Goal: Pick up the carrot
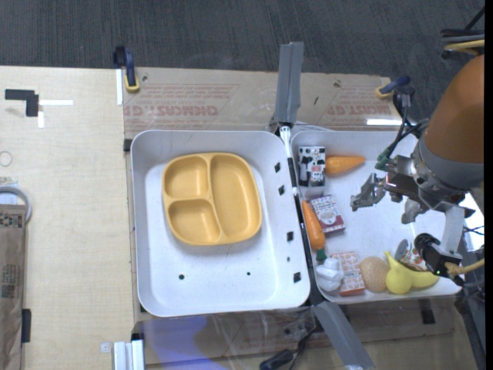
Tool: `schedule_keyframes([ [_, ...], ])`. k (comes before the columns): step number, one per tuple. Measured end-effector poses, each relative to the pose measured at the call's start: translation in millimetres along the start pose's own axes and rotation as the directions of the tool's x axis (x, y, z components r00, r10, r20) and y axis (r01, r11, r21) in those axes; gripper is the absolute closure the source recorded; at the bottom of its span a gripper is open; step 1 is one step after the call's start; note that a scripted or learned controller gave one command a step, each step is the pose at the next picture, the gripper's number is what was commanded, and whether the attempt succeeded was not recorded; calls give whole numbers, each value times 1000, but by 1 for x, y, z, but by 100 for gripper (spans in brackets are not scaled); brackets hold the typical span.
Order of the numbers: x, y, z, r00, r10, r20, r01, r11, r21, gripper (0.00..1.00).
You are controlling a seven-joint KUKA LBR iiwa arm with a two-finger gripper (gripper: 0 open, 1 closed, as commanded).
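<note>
Here, in the camera view, two shallow white bins are seen side by side on the worktop. The left bin (146,230) carries a yellow divided plate (212,199) near its middle. In the right bin (362,133), a carrot (344,163) lies close to the far edge, pointing toward the right, just beside a black-and-white carton (311,166) at the far left corner. A second orange carrot-like piece (313,225) is laid along the bin's left wall, beside a small red-and-white packet (328,213). Along the near edge are gathered a white crumpled item (329,274), a small printed box (350,273), a tan round item (374,273) and a yellow toy (407,277). The end effector (371,192) is held above the middle of the right bin, near the first carrot but apart from it, on the grey arm with its orange band (461,118) reaching in from the right. Nothing is seen gripped by it; how far it is opened cannot be told.
</note>
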State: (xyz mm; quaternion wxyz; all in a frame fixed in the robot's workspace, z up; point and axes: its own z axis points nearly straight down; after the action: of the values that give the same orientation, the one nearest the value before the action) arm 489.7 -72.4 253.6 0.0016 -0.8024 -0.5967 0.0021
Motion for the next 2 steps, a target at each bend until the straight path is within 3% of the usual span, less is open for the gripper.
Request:
schedule_keyframes([
  [1, 86, -1, -57, 978, 210, 1, -210, 978, -2, 0],
  [2, 86, 0, -64, 978, 208, 6, -208, 978, 2, 100],
])
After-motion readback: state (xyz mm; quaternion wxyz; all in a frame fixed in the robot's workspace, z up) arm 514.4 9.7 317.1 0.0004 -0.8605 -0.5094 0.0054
